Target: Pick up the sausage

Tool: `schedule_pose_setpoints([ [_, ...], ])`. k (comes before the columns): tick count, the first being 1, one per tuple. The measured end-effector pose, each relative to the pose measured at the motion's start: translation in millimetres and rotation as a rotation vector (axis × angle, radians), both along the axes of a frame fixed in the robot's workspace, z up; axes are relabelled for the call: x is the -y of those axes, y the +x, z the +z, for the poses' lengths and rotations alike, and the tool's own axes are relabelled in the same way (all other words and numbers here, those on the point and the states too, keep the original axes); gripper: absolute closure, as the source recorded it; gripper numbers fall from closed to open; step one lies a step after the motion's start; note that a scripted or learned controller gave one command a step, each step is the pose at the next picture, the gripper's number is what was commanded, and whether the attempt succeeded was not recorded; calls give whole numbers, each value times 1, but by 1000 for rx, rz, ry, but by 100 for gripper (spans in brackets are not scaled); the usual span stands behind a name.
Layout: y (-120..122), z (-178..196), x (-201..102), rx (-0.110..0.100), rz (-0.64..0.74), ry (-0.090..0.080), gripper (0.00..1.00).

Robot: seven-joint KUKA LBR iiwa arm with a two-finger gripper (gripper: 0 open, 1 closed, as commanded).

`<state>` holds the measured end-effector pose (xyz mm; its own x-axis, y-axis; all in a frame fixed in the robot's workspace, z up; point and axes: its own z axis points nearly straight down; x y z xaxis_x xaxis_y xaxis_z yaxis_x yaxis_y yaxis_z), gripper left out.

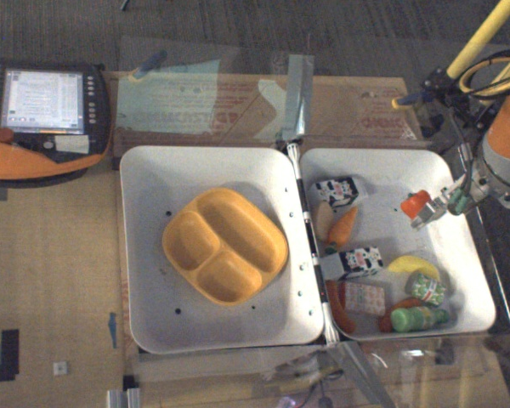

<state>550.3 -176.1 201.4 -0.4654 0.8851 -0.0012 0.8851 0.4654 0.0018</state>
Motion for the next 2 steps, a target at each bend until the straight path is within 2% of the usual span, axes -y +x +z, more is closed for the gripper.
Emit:
schedule_pose_setpoints([
  [1,52,-4,34,3,38,-1,100],
  [2,52,-3,34,4,38,-1,0],
])
